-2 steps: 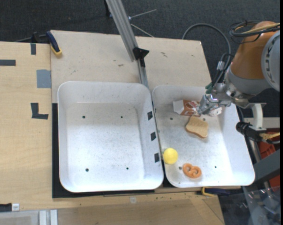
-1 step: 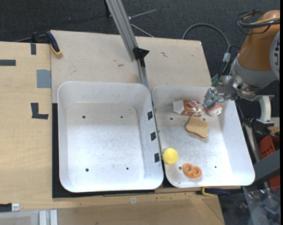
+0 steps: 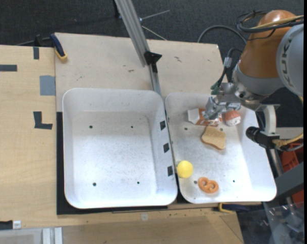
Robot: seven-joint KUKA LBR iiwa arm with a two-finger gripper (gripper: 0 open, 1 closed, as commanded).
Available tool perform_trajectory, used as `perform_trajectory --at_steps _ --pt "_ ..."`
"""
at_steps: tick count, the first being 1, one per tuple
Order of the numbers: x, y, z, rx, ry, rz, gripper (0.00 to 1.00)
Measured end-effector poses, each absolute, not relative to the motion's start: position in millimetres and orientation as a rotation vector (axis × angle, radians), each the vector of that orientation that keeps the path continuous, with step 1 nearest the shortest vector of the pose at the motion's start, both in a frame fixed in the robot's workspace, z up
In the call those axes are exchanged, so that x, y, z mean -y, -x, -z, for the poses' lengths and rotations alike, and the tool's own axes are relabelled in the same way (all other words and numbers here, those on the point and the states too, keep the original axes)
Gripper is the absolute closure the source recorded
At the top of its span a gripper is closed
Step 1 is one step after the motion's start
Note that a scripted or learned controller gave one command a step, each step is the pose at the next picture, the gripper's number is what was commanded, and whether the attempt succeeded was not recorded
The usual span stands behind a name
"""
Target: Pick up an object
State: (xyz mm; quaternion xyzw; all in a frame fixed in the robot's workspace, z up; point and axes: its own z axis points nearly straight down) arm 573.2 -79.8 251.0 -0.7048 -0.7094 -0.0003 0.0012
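The right bin (image 3: 255, 184) holds a tan bread slice (image 3: 214, 137), a yellow ball (image 3: 185, 169), an orange pretzel (image 3: 208, 185), a red-and-white carton (image 3: 197, 116) and a red-and-white round object (image 3: 231, 118). My gripper (image 3: 213, 115) hangs low over the bin's far part, right between the carton and the round object and just above the bread slice. Its tips are lost among those items.
The left bin (image 3: 112, 146) sits beside the right one with a raised divider between them. A grey metal pole (image 3: 135, 27) slants in from the top toward the bins' shared far corner. Black cables (image 3: 260, 136) hang at the right bin's edge.
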Motion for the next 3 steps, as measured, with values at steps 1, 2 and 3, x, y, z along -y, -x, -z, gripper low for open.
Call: perform_trajectory --at_steps 1,2,3 --pt "37 -568.2 -248 2.225 2.214 -0.001 1.00" --pt "-22 -572.0 -238 2.227 2.211 -0.002 1.00" --pt "-72 -556.1 -239 2.226 2.212 -0.002 1.00"
